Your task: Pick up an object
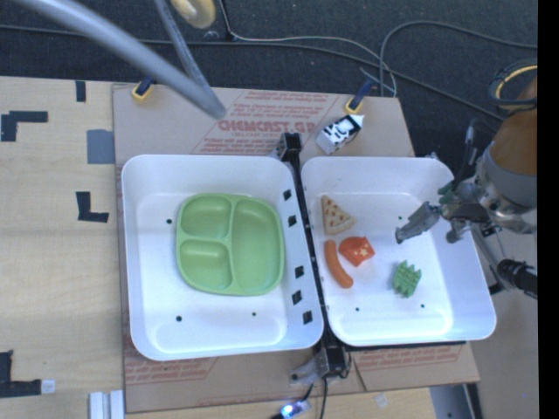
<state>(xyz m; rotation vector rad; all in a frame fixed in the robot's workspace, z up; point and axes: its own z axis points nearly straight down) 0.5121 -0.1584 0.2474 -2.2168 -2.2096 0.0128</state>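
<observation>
Camera view: the claw [428, 223] hangs over the right bin [472, 321], empty; whether its prongs are apart I cannot tell. The green toy [405, 279] lies just below-left of it, nearest. The tomato [356, 250], sausage [339, 264] and pizza slice [333, 214] lie farther left.

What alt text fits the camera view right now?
The gripper hovers over the right bin, above a green broccoli toy, tomato, sausage and pizza slice. The left bin holds a green divided plate.
</observation>
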